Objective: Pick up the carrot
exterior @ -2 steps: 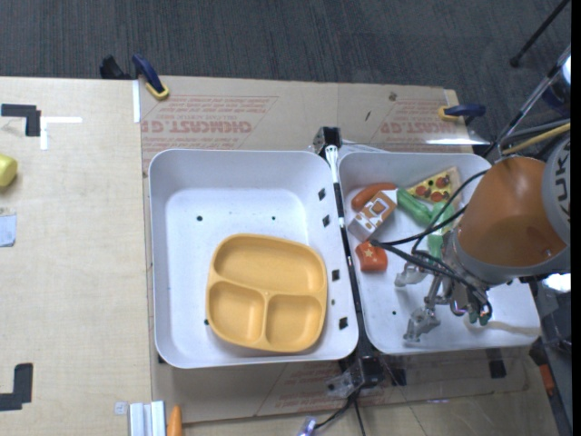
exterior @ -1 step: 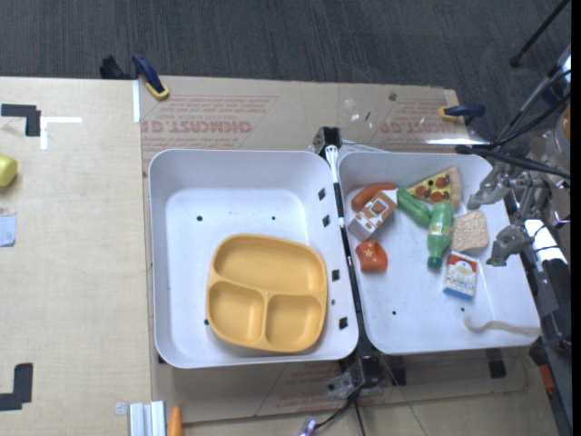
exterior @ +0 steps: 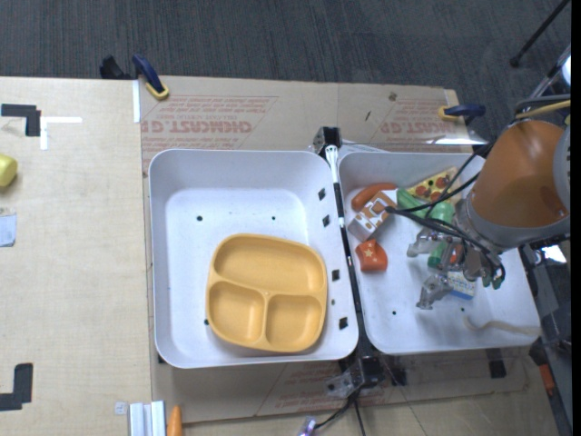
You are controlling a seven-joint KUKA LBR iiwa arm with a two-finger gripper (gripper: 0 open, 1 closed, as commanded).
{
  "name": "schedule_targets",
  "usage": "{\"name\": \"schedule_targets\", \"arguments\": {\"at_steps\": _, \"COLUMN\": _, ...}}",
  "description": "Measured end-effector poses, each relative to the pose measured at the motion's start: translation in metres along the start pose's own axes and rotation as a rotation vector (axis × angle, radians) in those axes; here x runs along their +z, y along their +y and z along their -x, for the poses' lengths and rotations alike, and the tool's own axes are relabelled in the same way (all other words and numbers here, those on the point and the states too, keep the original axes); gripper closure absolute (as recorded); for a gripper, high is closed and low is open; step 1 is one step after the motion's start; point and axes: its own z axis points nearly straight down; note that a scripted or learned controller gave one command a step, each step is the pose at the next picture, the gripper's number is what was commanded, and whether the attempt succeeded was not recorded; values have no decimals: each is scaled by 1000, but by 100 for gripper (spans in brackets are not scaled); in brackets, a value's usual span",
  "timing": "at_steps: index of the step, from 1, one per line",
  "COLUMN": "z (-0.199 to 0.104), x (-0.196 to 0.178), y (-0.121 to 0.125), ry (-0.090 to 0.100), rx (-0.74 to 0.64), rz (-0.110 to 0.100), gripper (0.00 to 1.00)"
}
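Starting far left: small yellow object at the bench edge, well away from the action. Moving on to the left bin, home to a yellow divided plate lying flat, nothing on it. No business there for this task.

Over the middle walls and into the right bin. Up in its far left corner, close against the dividing wall: a long orange-red piece, by the look of it the carrot, lying flat and partly tucked behind a small white-and-orange item. Just nearer the camera, a red round piece. Further right, a pizza slice toy with something green beside it.

Then the gripper, hanging low over the bin's middle-right, under the orange band of the arm, amid cables and a blue-and-white scrap. Spread or pressed together? Cannot tell from this angle. Nothing seen pinched. Clearly apart from the carrot, to its right and nearer the camera.

Judging by that: approach step, grasp not yet made. Next move calls for travelling left and toward the far wall, lining up across the carrot's narrow width, and descending without catching the white-and-orange item or the wall.
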Motion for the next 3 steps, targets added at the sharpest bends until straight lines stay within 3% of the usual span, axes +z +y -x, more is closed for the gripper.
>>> {"name": "schedule_targets", "arguments": {"at_steps": 1, "z": 6, "x": -126, "y": 65, "ry": -1, "rx": -155, "rz": 0, "gripper": 0}}
{"name": "schedule_targets", "arguments": {"at_steps": 2, "z": -10, "x": -92, "y": 125, "ry": 0, "rx": -128, "rz": 0, "gripper": 0}}
{"name": "schedule_targets", "arguments": {"at_steps": 3, "z": 98, "x": -94, "y": 97, "ry": -4, "rx": -214, "rz": -1, "gripper": 0}}
